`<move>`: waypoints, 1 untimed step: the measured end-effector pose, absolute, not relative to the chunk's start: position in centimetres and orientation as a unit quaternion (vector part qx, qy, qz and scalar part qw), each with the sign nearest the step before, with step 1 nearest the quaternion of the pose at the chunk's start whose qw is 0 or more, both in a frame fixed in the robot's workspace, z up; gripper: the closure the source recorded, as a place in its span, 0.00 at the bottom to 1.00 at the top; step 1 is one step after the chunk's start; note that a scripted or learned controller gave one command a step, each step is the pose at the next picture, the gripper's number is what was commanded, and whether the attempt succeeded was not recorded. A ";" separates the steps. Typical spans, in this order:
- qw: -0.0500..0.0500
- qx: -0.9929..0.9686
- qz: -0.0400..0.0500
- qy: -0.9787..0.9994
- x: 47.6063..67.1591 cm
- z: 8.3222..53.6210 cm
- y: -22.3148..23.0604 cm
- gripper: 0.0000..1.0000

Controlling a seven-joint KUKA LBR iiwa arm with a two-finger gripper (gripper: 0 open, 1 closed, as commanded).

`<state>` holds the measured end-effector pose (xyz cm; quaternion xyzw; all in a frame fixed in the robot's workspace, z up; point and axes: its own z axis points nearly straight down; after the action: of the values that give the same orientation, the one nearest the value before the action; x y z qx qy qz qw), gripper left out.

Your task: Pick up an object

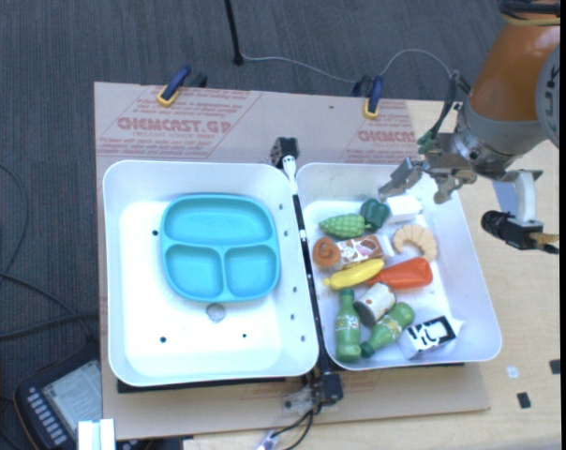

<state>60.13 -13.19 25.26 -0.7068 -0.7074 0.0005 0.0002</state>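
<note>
My gripper [420,184] hangs over the far part of the right bin [480,289], open, with nothing visible between its fingers. Just below it lies a small white block [405,204]. Toy food fills this bin: a dark green pepper [376,213], a green leafy piece [343,224], a croissant [415,240], a brown roll [325,250], a meat packet [361,249], a yellow banana [356,274] and an orange carrot [407,272]. Nearer the front are a can [375,300], two green bottles [349,327] [392,325] and a black-and-white carton [431,335].
The left bin [133,279] holds a blue divided plate [220,248] and a small grey piece [215,312]. A black clamp [285,150] sits at the far end of the rim the bins share. Blue and yellow clips [175,84] [372,97] hold the cardboard base.
</note>
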 end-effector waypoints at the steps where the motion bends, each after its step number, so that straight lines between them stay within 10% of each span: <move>1: -0.005 -0.707 -0.006 -0.708 58.4 11.4 -12.4 0.00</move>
<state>58.37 -12.43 11.42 -0.7067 -0.7075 -0.0060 -0.0049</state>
